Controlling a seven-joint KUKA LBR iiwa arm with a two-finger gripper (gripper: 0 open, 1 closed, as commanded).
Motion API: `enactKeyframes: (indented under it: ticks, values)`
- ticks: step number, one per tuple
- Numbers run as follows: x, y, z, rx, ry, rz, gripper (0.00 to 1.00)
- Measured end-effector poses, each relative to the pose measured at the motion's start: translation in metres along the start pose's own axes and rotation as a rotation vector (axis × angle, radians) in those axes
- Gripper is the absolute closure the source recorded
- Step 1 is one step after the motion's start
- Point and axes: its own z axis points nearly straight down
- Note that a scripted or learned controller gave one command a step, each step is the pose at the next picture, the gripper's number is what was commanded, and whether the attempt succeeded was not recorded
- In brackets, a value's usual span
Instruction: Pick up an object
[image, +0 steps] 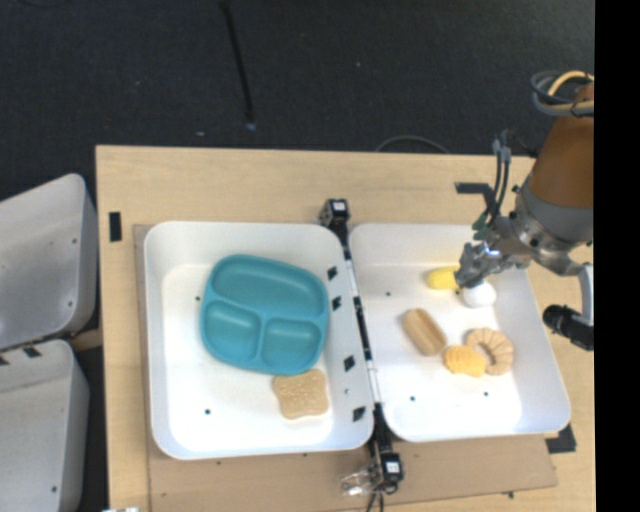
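My gripper (474, 272) hangs low over the upper right part of the right bin (440, 415). It sits right between a small yellow piece (441, 279) on its left and a white round piece (479, 295) just below it. Further down the same bin lie a tan bread roll (424, 331), a ridged beige shrimp-like piece (493, 348) and an orange-yellow piece (464, 360) touching it. Nothing is visibly between the fingers.
The left bin (170, 420) holds a teal divided plate (266, 312) and a slice of toast (302, 393) below it. A black clip divider (352, 300) runs between the bins. The arm's orange and grey body (562, 180) stands over the bench's right edge.
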Motion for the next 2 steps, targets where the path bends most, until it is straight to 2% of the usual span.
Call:
enactKeyframes:
  ticks: [1, 2]
  values:
    - [-0.002, 0.002, -0.05, 0.0, 0.0, -0.002, 1.0]
    - [0.05, 0.001, -0.032, 0.005, 0.002, -0.005, 1.0]
